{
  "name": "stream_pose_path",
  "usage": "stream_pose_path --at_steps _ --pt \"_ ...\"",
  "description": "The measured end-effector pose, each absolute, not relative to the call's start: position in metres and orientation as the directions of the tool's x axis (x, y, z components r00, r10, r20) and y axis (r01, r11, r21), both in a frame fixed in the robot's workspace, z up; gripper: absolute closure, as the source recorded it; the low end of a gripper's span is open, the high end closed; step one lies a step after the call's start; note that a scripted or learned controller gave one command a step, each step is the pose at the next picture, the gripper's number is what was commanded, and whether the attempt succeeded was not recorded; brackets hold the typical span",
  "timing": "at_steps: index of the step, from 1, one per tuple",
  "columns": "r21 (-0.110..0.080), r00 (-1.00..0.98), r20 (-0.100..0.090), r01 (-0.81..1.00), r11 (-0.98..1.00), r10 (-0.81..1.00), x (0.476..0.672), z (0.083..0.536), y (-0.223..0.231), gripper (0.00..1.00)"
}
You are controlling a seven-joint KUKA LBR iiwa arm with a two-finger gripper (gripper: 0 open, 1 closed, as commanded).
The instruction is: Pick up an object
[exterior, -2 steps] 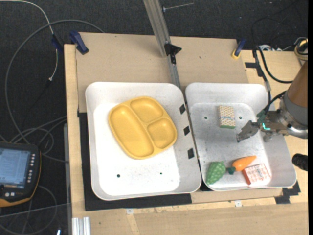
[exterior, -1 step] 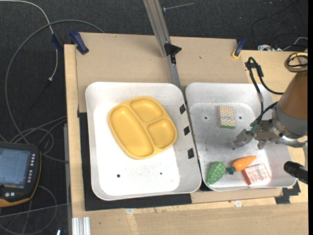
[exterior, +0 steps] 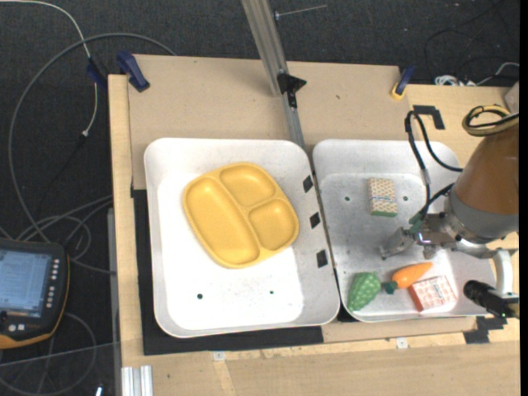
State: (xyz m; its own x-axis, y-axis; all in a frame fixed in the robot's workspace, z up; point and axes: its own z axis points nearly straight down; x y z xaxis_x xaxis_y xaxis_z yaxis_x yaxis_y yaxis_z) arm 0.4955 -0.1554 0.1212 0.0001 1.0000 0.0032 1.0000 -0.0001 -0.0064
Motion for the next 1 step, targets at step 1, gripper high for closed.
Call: stream_pose_path --at_steps 1 --pt "-0.005 0.000 0.003 1.000 0.000 1.000 0.4949 0.0906 -0.1547 0.00"
